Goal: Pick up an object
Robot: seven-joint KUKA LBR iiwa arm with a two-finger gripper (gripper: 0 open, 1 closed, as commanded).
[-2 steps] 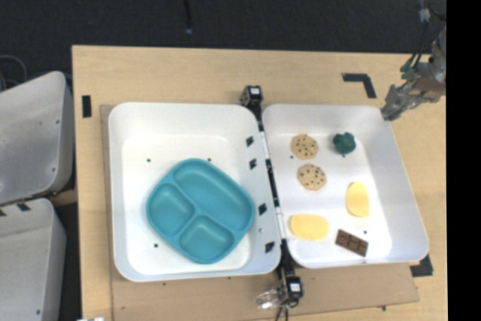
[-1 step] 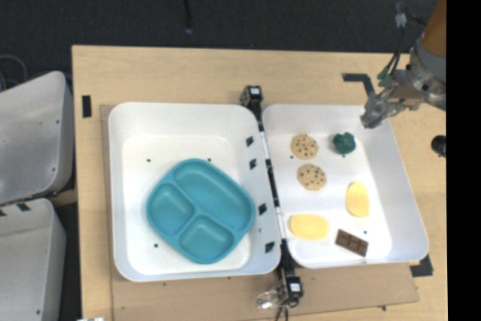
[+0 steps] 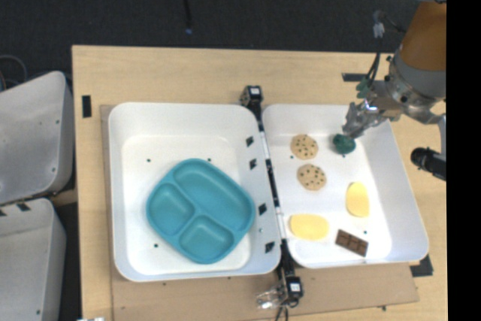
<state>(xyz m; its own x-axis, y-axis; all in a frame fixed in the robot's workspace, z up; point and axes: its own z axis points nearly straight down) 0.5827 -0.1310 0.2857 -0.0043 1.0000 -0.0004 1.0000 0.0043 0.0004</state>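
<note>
**A:** Camera view first. Where is the arm?

**B:** It comes in from the upper right of the frame, orange band above the grey wrist. The gripper [image 3: 359, 121] hangs over the upper right part of the right bin [image 3: 402, 199], its tip just above a small dark green object [image 3: 344, 144].

**A:** Is the claw spread or pinched on it?

**B:** I cannot tell. The metal tip is small and blurred, and the green piece lies at its lower left edge, close to touching, perhaps. Nothing shows plainly between the tips.

**A:** What else lies in that bin?

**B:** Two round chocolate-chip cookies left of centre, the upper cookie [image 3: 304, 146] near the green piece and the lower cookie [image 3: 311, 177] just beneath it. A yellow oval piece [image 3: 358, 200] sits toward the right. A larger pale yellow piece [image 3: 309, 226] lies at the bottom left of the bin, and a brown chocolate bar [image 3: 351, 242] is beside it at the bottom.

**A:** And the left bin?

**B:** The left bin [image 3: 128, 162] bears a teal divided plate [image 3: 199, 210], three compartments, tilted a little, in the lower centre. Both bins rest side by side on the wooden bench [image 3: 188, 71].
</note>
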